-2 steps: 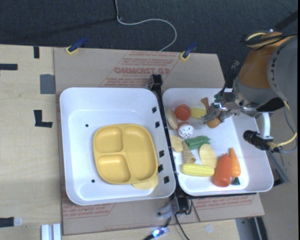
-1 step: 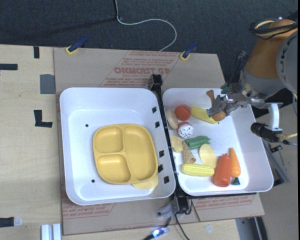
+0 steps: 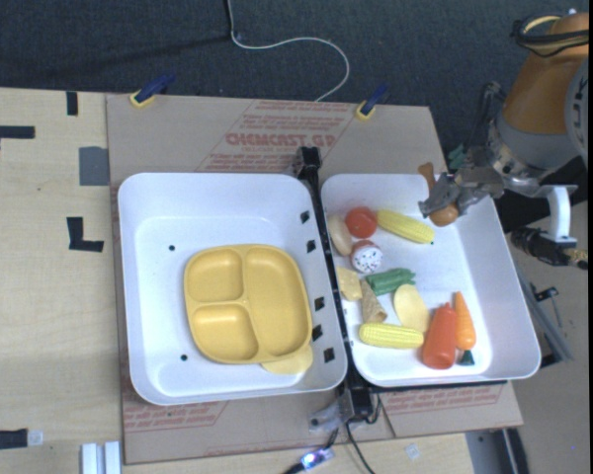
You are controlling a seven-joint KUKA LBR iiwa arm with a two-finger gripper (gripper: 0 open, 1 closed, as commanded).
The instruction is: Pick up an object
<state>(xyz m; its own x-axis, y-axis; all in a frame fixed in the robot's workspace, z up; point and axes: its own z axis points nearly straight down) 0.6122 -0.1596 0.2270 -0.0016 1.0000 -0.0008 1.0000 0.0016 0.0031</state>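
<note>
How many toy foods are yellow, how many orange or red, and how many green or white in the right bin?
Yellow: 5, such as the corn cobs
Orange or red: 3, tomato, pepper, carrot
Green: 1, bean pod
White: 1, spotted ball
Total: 10

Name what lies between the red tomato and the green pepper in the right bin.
In the camera view, a small white speckled ball sits between the tomato and the green pepper.
</note>
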